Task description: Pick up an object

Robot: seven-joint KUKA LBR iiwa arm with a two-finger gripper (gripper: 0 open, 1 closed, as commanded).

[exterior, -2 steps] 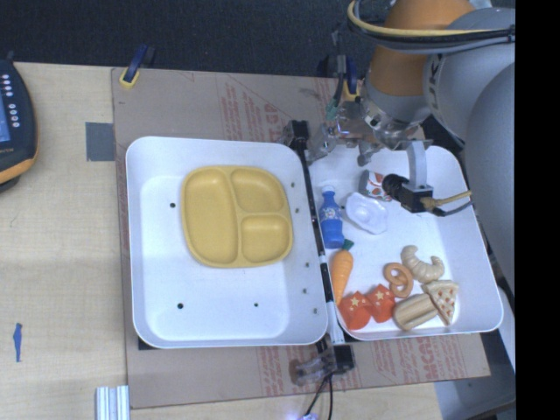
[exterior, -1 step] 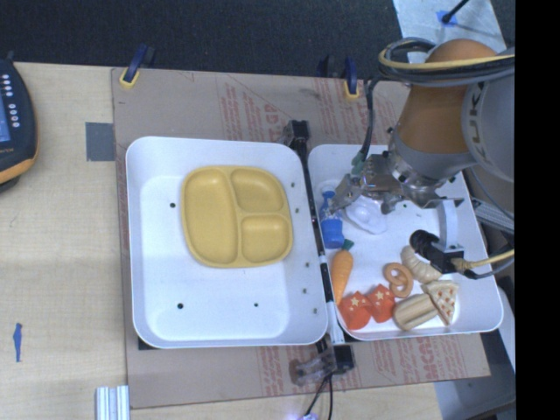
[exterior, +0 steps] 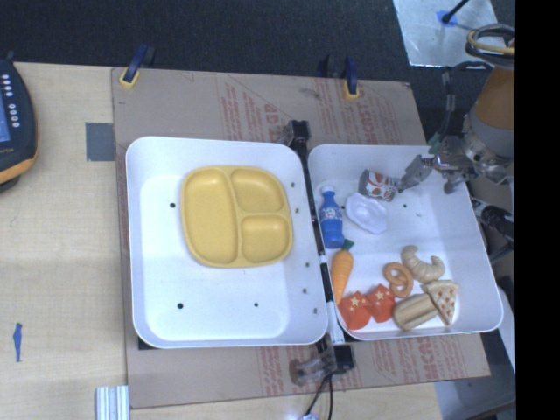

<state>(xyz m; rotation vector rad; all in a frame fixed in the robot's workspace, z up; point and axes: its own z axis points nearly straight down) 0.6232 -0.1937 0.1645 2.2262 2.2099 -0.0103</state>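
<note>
My gripper (exterior: 435,177) hangs over the upper right corner of the right bin (exterior: 464,234). It is open, with nothing between its fingers. One finger (exterior: 411,175) reaches left, close to a small red and white can (exterior: 376,185). Below the can lie a white lump (exterior: 366,213) and a blue bottle (exterior: 331,219). An orange carrot (exterior: 341,269) and red pieces (exterior: 366,306) sit along the bin's lower left. A pretzel (exterior: 398,276), a croissant (exterior: 423,265), a bread roll (exterior: 415,311) and a pizza slice (exterior: 444,300) cluster at the lower right.
The left bin (exterior: 157,304) holds a yellow divided plate (exterior: 236,215). A black and orange device (exterior: 13,121) rests at the bench's far left edge. Clamps (exterior: 350,81) pin the cardboard sheet at the back.
</note>
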